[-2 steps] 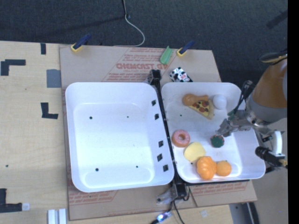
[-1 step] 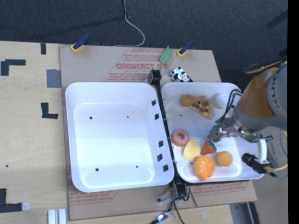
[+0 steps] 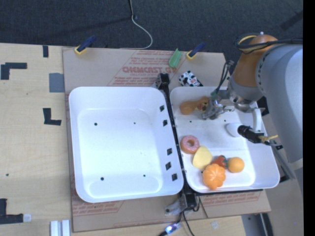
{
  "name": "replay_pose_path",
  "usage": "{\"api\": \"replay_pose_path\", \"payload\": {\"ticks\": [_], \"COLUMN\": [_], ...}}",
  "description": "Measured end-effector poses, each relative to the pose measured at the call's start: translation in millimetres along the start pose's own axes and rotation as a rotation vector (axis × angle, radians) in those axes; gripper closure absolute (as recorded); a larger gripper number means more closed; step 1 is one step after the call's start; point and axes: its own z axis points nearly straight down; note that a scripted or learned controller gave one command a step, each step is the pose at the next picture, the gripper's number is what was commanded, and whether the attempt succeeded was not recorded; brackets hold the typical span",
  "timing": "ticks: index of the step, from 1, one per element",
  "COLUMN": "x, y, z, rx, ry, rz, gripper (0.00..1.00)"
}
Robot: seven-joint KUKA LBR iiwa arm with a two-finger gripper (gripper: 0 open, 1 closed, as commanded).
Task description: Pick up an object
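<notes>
My gripper [image 3: 210, 111] reaches down into the back of the right bin [image 3: 266, 178], right beside a tan, bread-like object [image 3: 187, 107] with a small yellow piece [image 3: 203, 103] next to it. Toward the front of that bin lie a pink doughnut [image 3: 190, 144], a pale yellow fruit [image 3: 201, 158], a small red item [image 3: 221, 161], an orange ball [image 3: 236, 164] and an orange pumpkin [image 3: 213, 176]. A white oval object [image 3: 232, 129] lies right of the gripper. Nothing shows between the fingers.
The left bin [image 3: 118, 141] sits beside the right one, with a black hinge strip [image 3: 170, 132] between them. A black-and-white patterned item [image 3: 188, 78] and a green clamp [image 3: 174, 58] lie behind the bins. The grey arm [image 3: 280, 92] covers the right side.
</notes>
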Motion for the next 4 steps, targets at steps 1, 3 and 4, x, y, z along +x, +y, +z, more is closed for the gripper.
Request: {"api": "replay_pose_path", "payload": {"ticks": [1,3,4], "x": [61.5,141.7,196.8], "y": [25.6,-23.7,26.5], "z": [-151.8,-153.9,-258.7], "rx": [-0.008,0.001,-0.007], "ry": [0.0,0.002,0.003], "rz": [-0.001,0.0,-0.001], "gripper": [1.0,1.0,1.0]}}
